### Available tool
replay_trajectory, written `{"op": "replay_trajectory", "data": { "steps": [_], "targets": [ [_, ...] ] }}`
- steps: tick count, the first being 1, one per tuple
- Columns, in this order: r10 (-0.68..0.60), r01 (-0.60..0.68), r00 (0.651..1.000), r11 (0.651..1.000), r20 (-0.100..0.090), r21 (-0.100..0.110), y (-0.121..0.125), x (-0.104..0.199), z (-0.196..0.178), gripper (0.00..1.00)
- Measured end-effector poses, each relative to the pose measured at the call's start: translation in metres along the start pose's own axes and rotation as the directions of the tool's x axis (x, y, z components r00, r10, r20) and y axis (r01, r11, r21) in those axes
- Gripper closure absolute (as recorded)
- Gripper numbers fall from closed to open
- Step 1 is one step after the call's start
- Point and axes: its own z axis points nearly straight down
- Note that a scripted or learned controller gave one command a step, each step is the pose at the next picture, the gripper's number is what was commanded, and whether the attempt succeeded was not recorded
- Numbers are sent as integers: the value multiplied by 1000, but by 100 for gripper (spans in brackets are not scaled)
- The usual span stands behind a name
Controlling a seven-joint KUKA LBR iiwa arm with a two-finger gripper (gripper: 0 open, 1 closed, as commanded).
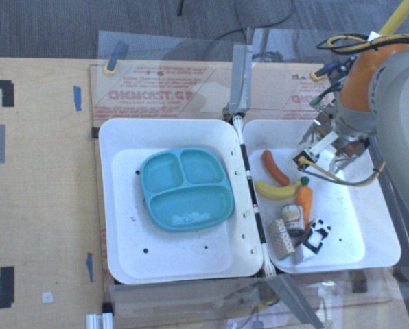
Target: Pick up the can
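Lying near the right bin's (379,249) front-left corner, the small patterned metal can (281,238) is probably sitting rigid, light, slippery; grip across its sides. Tool (319,153) opening: cannot tell.

Red lettering is printed on the clear sheet (165,88) lying behind the bins; it appears reversed and blurred, so only something like "CHEMCAST GP" can be made out. A pale embossed mark is seen on the teal plate (188,218), too faint to be read.
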Motion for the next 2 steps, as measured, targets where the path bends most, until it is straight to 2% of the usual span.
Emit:
{"op": "replay_trajectory", "data": {
  "steps": [1,2],
  "targets": [
    [126,-126,992,992,-1,-3,36,-19,-124,0],
    [26,-26,1000,1000,0,1,-58,-82,-23,0]
  ]
}}
